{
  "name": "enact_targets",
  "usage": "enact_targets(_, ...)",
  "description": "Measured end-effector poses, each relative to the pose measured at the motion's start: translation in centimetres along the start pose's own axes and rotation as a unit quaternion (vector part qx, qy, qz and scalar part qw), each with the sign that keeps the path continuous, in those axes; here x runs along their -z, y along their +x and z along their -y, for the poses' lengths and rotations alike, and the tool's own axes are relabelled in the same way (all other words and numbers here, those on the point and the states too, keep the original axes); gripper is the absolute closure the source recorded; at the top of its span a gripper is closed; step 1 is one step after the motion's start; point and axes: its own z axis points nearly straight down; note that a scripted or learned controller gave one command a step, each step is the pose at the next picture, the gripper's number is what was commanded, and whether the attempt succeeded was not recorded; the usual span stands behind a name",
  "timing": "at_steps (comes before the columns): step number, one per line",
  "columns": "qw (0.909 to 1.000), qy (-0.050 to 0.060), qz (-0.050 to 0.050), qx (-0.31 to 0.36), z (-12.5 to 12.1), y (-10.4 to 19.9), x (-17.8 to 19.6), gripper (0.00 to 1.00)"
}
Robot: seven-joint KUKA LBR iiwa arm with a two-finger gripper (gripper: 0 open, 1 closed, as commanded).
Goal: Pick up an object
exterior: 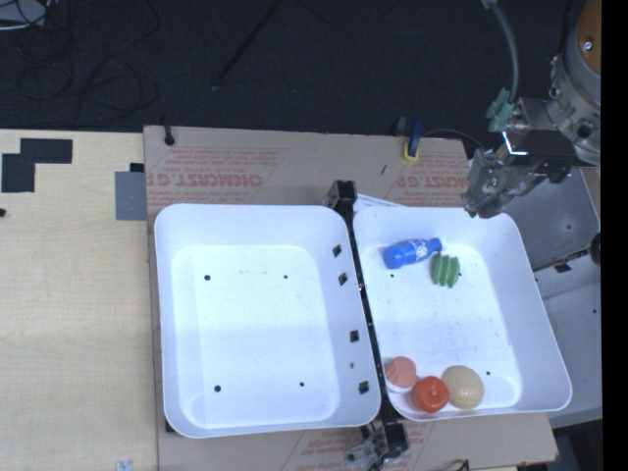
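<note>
Objects for picking all lie in the right bin (520, 263), and I go from the big things to the small ones. Two white bins stand side by side on the bench; the left bin (177, 263) takes the middle left of the frame. At the upper right the arm (579, 96) comes in, and its gripper (486, 196) hangs above the top right corner of the right bin, at the rim; it is dark and blurred, so I cannot tell its opening, and I see no object in it. In the upper part of this bin lie a blue bottle (410, 252) and, just beside it on the right, a green ribbed object (445, 269). At the lower edge a tan ball (462, 386), a red round object (429, 393) and a pale pink piece (400, 371) touch one another in a tight group. I think a try at this group can fail, because round things roll away and neighbours block the way down. The bottle can also roll. The arm is cut off by the frame edge.
</note>
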Motion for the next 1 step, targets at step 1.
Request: enact_targets(1, 1.0000, 0.000, 0.000, -0.002, 0.00, -0.34, 0.01, 1.00)
